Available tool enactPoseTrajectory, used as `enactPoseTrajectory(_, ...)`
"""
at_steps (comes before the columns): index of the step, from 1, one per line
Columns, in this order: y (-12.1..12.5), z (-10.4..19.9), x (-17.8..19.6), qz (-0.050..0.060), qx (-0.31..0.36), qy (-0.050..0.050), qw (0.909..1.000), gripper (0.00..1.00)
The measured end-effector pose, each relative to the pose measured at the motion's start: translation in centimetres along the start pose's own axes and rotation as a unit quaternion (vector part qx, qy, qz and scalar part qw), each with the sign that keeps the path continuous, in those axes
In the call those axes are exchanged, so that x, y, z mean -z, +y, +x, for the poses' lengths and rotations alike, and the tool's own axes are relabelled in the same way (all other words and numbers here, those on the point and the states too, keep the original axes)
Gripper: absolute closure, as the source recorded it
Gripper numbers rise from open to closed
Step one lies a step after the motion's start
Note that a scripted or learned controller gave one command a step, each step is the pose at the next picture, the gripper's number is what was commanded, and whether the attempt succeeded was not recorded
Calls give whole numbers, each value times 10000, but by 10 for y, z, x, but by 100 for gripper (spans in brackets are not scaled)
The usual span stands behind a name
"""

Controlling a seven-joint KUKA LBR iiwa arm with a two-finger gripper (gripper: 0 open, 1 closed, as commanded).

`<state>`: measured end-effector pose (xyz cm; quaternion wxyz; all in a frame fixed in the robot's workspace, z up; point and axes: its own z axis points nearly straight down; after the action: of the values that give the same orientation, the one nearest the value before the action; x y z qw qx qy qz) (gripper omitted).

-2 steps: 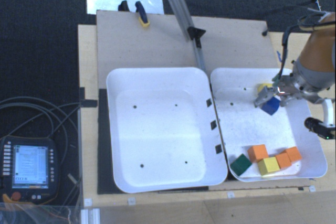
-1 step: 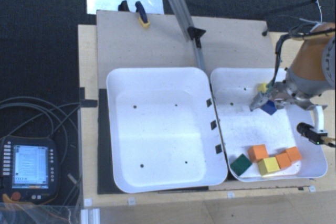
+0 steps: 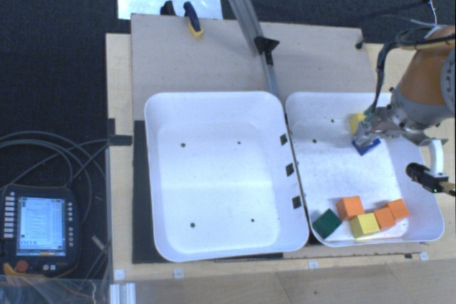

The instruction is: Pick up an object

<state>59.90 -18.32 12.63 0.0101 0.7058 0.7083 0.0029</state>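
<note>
Down at the front of the right bin (image 3: 420, 228) there's a little cluster of blocks: a dark green block (image 3: 327, 223), a yellow block (image 3: 364, 225) just beside it, and three orange ones, namely one orange block (image 3: 349, 207) touching the yellow from behind, a second orange block (image 3: 385, 217) on the yellow's right, and a third orange block (image 3: 398, 208) right next to that. All of them sit near the bin's front wall.

Further back in the same bin, the gripper (image 3: 369, 133) is down at the bin floor, with the arm (image 3: 426, 85) coming in from the right. A blue block (image 3: 366, 146) sits right under the jaws, and another yellow block (image 3: 357, 122) peeks out just behind them, toward the back-left. Can't tell how the jaws stand, or whether they hold anything; the gripper body hides that.

Over on the left, the left bin (image 3: 164, 117) touches the right one along the middle. A teach pendant (image 3: 37, 228) with a lit screen lies off the worktop (image 3: 313, 53) at the far left, cables (image 3: 71, 153) looping around it.
</note>
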Motion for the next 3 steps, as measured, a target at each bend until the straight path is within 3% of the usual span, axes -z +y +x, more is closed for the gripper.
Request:
enactPoseTrajectory(2, 14, 2, 111, 50, 10, 39, 10000, 100)
enactPoseTrajectory(3, 5, 52, 118, 82, 31, 58, 9999, 100)
